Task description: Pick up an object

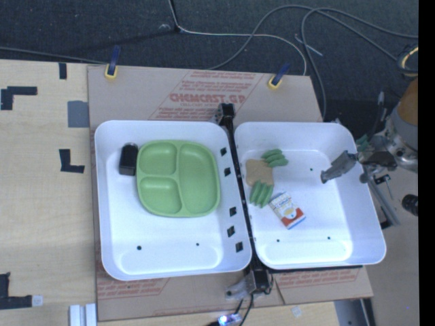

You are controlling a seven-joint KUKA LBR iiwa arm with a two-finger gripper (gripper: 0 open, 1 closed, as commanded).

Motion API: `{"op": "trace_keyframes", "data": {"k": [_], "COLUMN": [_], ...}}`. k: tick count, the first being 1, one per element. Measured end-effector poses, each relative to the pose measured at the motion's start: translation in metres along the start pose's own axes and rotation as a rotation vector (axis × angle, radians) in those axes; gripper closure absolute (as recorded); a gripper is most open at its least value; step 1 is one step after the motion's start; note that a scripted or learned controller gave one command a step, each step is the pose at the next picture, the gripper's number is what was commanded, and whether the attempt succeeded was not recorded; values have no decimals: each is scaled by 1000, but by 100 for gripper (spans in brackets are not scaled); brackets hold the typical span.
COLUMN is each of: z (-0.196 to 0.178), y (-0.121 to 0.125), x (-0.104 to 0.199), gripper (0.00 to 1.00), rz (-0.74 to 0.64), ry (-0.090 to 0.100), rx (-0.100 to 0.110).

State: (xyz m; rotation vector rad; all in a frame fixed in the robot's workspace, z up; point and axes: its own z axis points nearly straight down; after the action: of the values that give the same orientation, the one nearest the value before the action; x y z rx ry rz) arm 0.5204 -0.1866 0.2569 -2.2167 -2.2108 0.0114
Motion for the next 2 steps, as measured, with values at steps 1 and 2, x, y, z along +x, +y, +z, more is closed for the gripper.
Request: {"op": "trace_keyframes", "data": {"k": [1, 2], "z": [-6, 53], "y": [2, -2], "x": [0, 9], "gripper": [0, 0], "rz": [-4, -4], "ry": [-3, -1], "rx": [-11, -7]}}
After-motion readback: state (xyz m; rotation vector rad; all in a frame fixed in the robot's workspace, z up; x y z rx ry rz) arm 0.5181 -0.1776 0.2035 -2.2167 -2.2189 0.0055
